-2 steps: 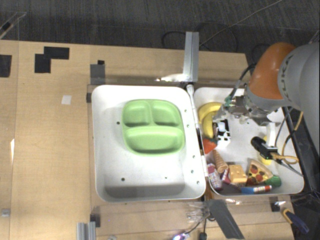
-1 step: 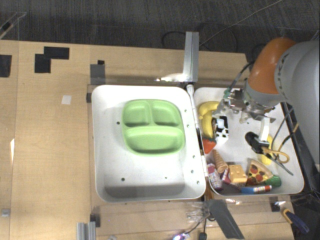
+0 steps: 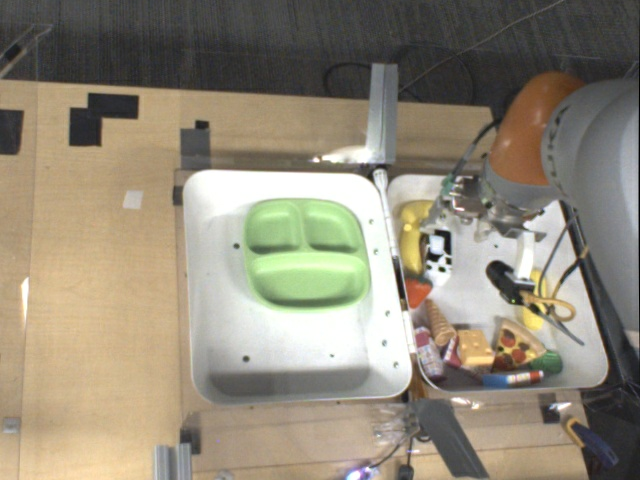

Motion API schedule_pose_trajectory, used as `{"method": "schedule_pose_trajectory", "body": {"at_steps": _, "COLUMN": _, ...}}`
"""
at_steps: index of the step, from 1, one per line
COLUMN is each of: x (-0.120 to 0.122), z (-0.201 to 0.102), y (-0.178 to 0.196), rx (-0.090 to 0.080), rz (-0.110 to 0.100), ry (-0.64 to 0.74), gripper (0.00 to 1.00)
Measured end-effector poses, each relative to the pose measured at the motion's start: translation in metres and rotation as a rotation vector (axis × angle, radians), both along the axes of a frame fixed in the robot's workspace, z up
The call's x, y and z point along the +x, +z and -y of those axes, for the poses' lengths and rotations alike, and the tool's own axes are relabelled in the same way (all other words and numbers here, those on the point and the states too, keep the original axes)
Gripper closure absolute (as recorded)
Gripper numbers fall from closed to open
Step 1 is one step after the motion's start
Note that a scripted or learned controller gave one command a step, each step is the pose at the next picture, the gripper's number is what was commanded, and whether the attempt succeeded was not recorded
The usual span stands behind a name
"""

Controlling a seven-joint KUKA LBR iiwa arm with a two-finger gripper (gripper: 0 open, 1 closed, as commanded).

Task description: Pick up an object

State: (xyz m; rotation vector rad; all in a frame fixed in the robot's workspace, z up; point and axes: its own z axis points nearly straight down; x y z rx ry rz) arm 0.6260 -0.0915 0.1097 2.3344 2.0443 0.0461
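Toys crowd the right bin (image 3: 590,363) (a black-and-white cow figure (image 3: 436,251), a banana (image 3: 412,230), a pizza slice (image 3: 520,343)), some overlapping and hard to name. The end effector (image 3: 478,213) hangs beside the cow; its wrist hides its grip, so I cannot tell. A green tray (image 3: 305,251) sits in the left bin (image 3: 215,348).
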Motion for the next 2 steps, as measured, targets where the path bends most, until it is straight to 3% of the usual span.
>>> {"method": "schedule_pose_trajectory", "body": {"at_steps": 1, "x": 0.014, "z": -0.001, "y": 0.000, "rx": 0.013, "rz": -0.017, "ry": -0.081, "gripper": 0.00}}
{"method": "schedule_pose_trajectory", "body": {"at_steps": 2, "x": 0.024, "z": 0.003, "y": -0.012, "rx": 0.002, "rz": -0.032, "ry": 0.000, "gripper": 0.00}}
